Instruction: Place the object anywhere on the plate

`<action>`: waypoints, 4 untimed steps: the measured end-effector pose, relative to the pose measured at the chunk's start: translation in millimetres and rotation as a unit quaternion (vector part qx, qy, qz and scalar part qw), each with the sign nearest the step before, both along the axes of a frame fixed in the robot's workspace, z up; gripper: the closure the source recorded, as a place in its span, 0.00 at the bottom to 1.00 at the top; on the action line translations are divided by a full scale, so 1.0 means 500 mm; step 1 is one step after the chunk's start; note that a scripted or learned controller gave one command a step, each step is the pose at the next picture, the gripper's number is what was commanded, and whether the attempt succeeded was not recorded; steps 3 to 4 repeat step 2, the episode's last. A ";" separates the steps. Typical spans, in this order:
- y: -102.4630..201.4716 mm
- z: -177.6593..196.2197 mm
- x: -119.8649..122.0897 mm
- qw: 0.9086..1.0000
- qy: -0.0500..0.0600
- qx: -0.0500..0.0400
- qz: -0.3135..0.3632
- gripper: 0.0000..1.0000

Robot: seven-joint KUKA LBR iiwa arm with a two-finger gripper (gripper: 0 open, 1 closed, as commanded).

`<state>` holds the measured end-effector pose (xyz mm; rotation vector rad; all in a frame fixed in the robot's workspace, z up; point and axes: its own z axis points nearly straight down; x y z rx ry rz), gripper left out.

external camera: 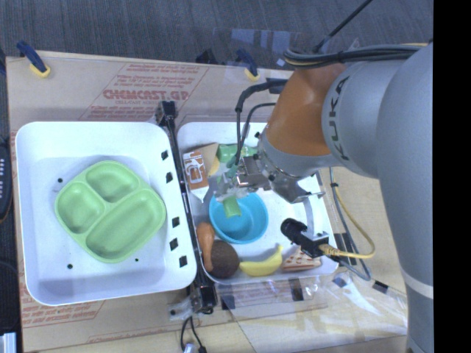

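While our pincer [234,190] hovers over the bowl [238,219] in the right bin [193,134], grip unclear, we risk carrying nothing to the plate [110,210].

- We note a green divided plate [110,210] in the left bin [33,197].
- Gripper [234,190] hangs over a blue bowl [239,219] in the right bin [199,134]; a small green piece [232,208] sits just under it.
- Near edge: brown round fruit [224,259], banana [261,265], orange piece [205,237].
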<state>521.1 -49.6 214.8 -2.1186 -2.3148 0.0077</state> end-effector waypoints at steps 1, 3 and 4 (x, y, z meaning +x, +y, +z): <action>0.183 -0.050 0.051 1.000 0.002 0.000 0.014 1.00; 0.176 -0.048 0.052 1.000 0.001 -0.001 0.011 0.00; 0.176 -0.048 0.052 1.000 0.001 -0.001 0.011 0.00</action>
